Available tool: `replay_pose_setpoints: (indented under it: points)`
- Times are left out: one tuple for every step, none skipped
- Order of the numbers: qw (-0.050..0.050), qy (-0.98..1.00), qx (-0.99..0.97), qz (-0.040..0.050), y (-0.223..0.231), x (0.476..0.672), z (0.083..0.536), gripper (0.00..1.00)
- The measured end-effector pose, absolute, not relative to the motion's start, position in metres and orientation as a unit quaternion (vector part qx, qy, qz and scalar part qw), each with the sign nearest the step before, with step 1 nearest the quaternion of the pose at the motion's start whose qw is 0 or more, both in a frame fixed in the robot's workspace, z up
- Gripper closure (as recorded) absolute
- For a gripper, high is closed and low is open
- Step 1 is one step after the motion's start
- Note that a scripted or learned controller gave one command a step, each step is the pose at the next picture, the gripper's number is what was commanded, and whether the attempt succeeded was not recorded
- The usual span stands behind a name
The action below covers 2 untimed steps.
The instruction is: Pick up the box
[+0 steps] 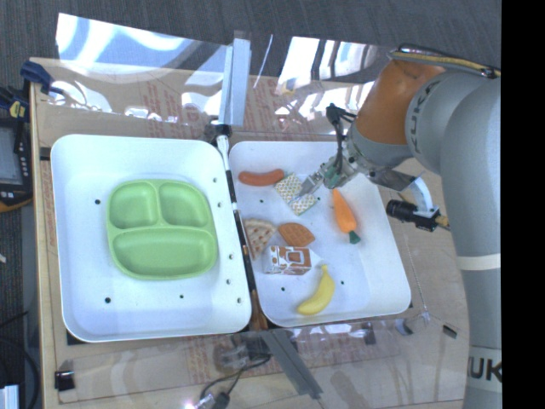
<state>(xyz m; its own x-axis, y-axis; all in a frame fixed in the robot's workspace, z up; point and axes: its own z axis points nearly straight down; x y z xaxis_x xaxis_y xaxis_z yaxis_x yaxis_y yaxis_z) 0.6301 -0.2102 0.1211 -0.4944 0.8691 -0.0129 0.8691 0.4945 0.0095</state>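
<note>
The box (pixel 287 260), a small white and orange carton, lies flat in the lower middle of the right bin (pixel 383 279), between a waffle piece and a banana. My gripper (pixel 326 178) hangs low over the upper part of that bin, well above and to the right of the box. It is right at the edge of a green-and-white checkered packet (pixel 297 193), with a carrot (pixel 343 213) just to its right. Nothing of the box is near the gripper.
The right bin also holds a sausage (pixel 261 177), an orange biscuit (pixel 296 233), a waffle piece (pixel 258 233) and a banana (pixel 317 294). The left bin (pixel 77 288) bears a green divided plate (pixel 163 228). A clear divider post (pixel 236 83) stands between the bins.
</note>
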Motion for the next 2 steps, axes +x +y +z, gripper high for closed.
replay_pose_setpoints:
  points:
    - [0.008,0.865,0.502,0.0006,-0.21,0.63,0.121,0.0]
    - [0.003,0.869,0.495,-0.0002,-0.175,0.629,0.096,0.0]
